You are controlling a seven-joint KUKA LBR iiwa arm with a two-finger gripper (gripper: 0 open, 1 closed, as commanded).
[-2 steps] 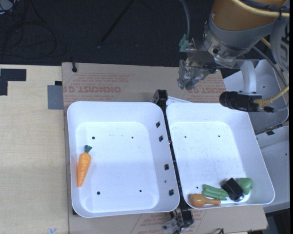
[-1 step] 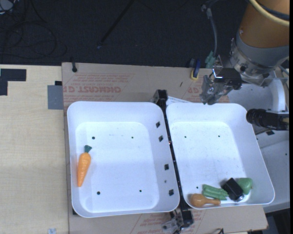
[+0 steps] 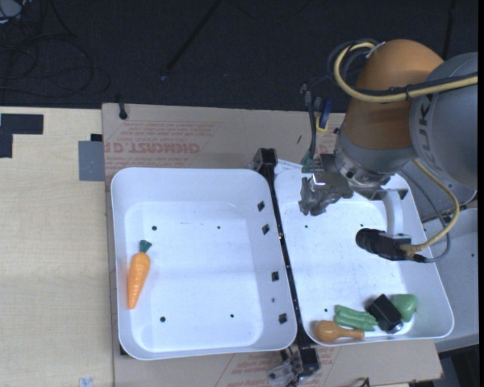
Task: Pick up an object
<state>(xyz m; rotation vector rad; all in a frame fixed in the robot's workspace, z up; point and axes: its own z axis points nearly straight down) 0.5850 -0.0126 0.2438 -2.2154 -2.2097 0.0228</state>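
Gripper above right bin, finger state unclear.
Orange pear-shaped toy at front wall looks light, rigid, slick plastic; grasp across its round body.

orange plastic carrot with green top | lying flat, tip toward camera | left bin, left side

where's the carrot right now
The carrot lies in the left bin, near its left wall, far from the gripper over the right bin.
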